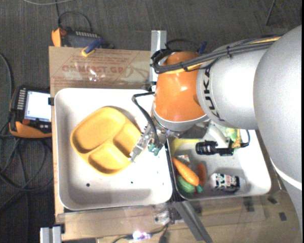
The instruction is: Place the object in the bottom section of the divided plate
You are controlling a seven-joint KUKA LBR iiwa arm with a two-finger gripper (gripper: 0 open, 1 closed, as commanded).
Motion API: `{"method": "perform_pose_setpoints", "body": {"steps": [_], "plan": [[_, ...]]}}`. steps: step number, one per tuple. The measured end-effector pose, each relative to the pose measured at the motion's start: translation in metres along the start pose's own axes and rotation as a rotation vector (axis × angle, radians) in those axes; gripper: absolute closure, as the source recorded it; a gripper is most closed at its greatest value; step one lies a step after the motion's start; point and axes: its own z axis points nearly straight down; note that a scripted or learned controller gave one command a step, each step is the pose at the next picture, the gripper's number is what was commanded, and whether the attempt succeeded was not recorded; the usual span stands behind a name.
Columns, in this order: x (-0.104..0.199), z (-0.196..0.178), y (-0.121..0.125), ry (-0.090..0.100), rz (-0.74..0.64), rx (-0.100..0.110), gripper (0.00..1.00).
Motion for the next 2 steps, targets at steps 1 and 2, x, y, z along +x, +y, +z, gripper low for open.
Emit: {"method": "perform_pose_setpoints", "body": {"steps": [1, 2], "plan": [[0.0351, -0.0221, 0.036, -0.003, -0.206, 0.0, 1.0], [0.0351, -0.0221, 0.0359, -0.002, -0.206, 0.0, 0.0]]}}
